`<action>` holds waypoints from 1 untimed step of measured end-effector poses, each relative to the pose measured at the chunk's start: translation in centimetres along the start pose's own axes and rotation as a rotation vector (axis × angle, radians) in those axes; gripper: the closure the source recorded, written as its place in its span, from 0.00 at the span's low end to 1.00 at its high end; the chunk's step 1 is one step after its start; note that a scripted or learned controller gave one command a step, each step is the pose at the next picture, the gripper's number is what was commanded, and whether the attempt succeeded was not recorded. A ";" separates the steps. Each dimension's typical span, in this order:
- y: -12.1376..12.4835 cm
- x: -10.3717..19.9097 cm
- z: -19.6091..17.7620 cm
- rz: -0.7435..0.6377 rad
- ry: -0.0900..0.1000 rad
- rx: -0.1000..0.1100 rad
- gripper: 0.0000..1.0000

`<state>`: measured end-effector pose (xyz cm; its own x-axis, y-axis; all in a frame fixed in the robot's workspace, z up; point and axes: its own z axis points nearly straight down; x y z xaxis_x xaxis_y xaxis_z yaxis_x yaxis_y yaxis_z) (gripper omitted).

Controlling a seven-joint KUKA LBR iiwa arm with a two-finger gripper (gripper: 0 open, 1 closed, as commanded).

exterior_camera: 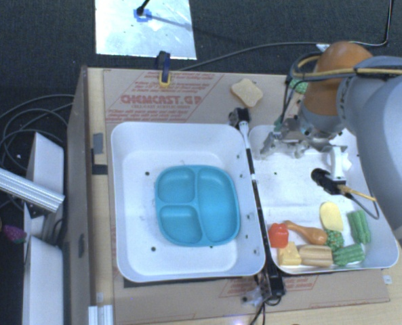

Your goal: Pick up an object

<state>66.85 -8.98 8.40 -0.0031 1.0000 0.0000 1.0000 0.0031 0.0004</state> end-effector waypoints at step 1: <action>-3.2 0.3 -0.1 0.002 0.000 -0.001 0.00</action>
<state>63.67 -8.73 8.47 -0.0011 1.0000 -0.0002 1.0000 0.0011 0.0012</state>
